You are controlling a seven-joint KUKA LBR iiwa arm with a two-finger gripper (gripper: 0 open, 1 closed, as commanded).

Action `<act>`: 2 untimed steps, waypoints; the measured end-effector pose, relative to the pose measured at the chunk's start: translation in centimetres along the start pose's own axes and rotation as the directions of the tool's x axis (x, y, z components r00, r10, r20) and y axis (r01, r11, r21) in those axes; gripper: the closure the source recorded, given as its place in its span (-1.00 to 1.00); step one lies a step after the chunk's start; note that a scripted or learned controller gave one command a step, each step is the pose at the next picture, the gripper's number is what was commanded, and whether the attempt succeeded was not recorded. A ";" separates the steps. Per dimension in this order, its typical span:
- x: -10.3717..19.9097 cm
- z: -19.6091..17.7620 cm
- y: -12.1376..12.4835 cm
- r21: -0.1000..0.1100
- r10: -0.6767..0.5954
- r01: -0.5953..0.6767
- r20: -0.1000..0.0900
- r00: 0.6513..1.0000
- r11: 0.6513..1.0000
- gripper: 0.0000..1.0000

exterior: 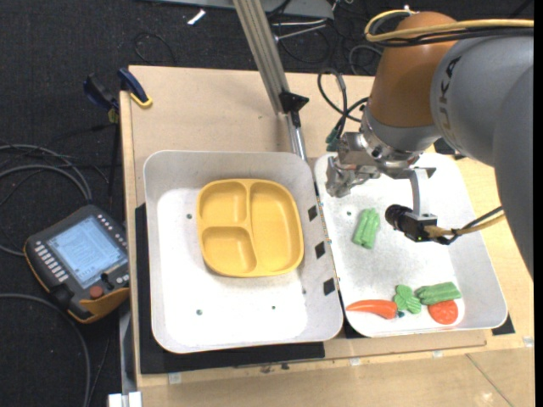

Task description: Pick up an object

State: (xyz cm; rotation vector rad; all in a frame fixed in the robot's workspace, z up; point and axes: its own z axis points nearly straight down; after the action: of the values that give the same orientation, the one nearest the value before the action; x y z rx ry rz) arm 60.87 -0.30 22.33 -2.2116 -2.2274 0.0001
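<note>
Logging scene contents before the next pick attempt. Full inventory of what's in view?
bins: 2, white, side by side on the bench
divided plate: 1, yellow, three compartments, in the left bin
green toy vegetable: 1, green, right bin, upper middle
carrot: 1, orange with a green top, right bin, near front edge
red and green toy vegetable: 1, red with green leaves, right bin, front right
bench: 1, tan wood, under both bins
handheld controller: 1, grey and orange with a screen, on the floor at left
cables: several, black, on the dark floor
arm: 1, grey with an orange band, reaching in from the right
gripper: 1, metal, over the right bin's back left part
</note>
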 end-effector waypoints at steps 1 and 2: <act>5.0 0.5 -0.7 0.000 -0.001 0.001 0.000 1.000 1.000 1.00; 9.8 0.8 -2.5 0.001 -0.001 0.001 0.001 1.000 1.000 1.00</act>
State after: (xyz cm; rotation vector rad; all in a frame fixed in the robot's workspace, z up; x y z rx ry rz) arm 58.29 9.47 21.59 -2.2108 -2.2279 0.0017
